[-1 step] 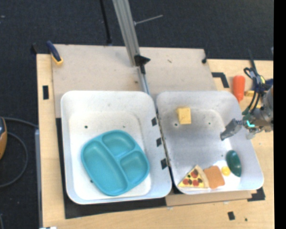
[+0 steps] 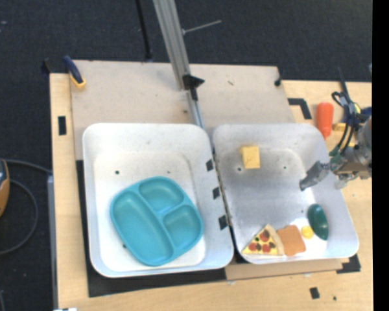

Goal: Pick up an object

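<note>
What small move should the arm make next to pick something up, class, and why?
Probably swing the gripper toward the dark green object just below it in the right bin. It is the nearest item, with bare bin floor between them, and nothing shows in the gripper yet.

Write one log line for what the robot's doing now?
phase: reaching | gripper: over right bin, holding nothing seen | nearest: green object | left bin: teal tray
</note>
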`<state>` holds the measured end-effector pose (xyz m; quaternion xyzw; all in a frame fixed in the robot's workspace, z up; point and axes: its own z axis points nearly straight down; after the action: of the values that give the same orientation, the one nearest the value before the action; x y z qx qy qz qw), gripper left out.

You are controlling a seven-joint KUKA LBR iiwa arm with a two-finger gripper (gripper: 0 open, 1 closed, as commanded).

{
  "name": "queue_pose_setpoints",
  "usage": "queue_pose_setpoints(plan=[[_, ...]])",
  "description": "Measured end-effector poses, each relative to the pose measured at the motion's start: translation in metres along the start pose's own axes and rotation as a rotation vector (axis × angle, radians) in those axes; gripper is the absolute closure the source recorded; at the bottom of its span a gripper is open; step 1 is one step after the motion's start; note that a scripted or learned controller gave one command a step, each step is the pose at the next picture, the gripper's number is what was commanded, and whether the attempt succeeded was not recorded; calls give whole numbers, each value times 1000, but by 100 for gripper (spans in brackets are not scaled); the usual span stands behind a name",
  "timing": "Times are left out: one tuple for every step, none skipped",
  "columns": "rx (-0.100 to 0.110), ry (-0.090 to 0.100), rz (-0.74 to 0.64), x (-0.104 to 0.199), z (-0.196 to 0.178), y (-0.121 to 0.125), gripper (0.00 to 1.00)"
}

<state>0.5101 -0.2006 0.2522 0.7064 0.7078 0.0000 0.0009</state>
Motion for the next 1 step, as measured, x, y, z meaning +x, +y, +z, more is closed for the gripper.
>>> queue_pose_setpoints(plan=[[4,0,2,-6,44,-3,0]])
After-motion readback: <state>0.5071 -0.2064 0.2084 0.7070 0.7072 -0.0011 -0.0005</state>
